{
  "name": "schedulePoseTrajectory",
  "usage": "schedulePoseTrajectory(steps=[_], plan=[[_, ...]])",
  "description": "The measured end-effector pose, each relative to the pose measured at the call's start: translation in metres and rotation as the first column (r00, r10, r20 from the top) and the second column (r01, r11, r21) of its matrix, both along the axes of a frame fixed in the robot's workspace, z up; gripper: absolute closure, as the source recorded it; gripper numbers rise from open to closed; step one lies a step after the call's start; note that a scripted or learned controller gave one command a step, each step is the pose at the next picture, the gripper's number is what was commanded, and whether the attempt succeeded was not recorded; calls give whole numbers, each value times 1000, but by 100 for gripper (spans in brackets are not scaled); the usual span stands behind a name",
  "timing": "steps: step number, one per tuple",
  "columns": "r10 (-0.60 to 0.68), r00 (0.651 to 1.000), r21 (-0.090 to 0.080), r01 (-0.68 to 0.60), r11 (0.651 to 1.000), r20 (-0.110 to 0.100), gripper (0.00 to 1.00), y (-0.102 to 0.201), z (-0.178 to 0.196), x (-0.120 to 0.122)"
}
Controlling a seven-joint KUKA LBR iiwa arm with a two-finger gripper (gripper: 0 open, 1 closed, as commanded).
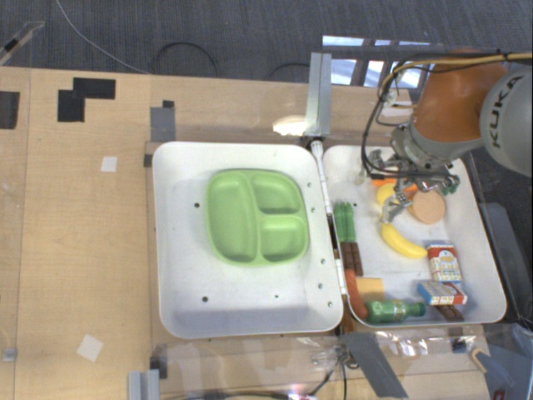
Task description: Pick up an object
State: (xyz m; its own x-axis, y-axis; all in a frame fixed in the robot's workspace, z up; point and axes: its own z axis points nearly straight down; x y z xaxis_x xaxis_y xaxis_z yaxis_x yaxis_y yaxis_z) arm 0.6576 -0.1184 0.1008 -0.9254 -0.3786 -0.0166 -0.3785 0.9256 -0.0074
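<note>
A: The surface (75, 248) is pale wood laminate with black squares near its far left, and dark ribbed carpet (208, 15) lies beyond its far edge. Two shallow white bins sit side by side.

B: The left bin (179, 307) carries a green divided plate (254, 217), smooth and rounded, with bare white floor all round it. The right bin (487, 302) is crowded.

A: Along its left wall lie a green bar (343, 222) and a brown bar (351, 257), then an orange block (366, 287). A green bottle (393, 310) lies on its side by the near rim.

B: A curved yellow banana (402, 242) lies mid-bin, a round tan disc (428, 209) just above it, and two small printed cartons (444, 263) to the right. The far right corner of that bin has some open floor.

A: The grey arm (454, 102), with its orange band, reaches in from the right, and the claw (398, 202) hangs low over the bin's far part, between a small yellow piece (383, 195) and the disc.

B: Whether its fingers are spread or closed, the view is too cluttered to tell, and nothing can be seen gripped between them.
</note>
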Motion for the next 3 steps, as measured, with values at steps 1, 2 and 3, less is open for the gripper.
schedulePoseTrajectory(steps=[1, 2, 3], plan=[[108, 994, -3, -108, 994, -5, 0, -15, -10, -135], [238, 971, -6, -238, 971, -4, 0, -6, -10, -100], [72, 997, 0, -72, 997, -6, 0, -31, -13, -26]])
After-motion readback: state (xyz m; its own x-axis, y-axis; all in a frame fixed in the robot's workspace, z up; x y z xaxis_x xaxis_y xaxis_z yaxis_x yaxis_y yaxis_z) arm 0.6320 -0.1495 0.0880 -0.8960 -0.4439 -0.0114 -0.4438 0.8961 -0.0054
